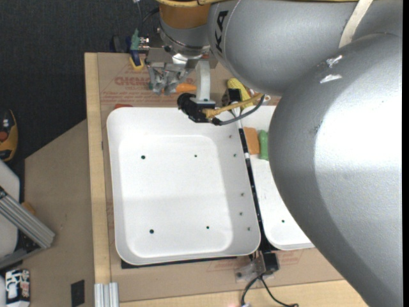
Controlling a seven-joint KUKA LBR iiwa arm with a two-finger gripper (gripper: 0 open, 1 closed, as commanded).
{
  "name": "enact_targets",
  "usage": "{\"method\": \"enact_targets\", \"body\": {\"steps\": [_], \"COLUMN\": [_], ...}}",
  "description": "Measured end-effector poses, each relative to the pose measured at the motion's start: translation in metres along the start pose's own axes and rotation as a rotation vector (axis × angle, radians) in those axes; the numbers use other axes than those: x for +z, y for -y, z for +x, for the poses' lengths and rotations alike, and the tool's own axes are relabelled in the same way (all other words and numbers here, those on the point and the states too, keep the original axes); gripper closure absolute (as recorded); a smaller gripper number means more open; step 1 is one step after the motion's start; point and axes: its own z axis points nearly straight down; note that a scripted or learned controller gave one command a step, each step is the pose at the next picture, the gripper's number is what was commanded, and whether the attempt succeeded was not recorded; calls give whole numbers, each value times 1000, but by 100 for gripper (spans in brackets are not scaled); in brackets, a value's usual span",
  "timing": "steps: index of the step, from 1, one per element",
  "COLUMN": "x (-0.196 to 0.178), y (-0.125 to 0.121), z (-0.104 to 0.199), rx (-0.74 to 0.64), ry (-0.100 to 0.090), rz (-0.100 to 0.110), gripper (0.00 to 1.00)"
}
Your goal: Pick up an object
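My gripper point(165, 80) hangs above the far edge of the left bin point(121, 171), over the brown bench board. A small orange bit point(185, 81) shows right beside the gripper; I cannot tell whether it is held. In the right bin point(287, 232) an orange and green object point(258, 142) lies against the left wall, partly hidden by the arm. A yellow object point(234, 90) sits near that bin's far left corner, under cables.
The grey arm point(332, 139) covers most of the right bin and the view's right side. A black cable fitting point(195, 109) hangs over the left bin's far rim. Metal rails point(25, 226) lie left of the bench.
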Motion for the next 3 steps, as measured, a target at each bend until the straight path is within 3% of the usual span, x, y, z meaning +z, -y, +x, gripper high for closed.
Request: {"method": "enact_targets", "body": {"steps": [1, 2, 3], "x": [-229, -72, -21], "y": [5, 100, -5], "z": [-31, 1, -2], "rx": [2, -2, 5], "ry": [-3, 7, 1], "rz": [-15, 26, -3], "gripper": [100, 100, 100]}}
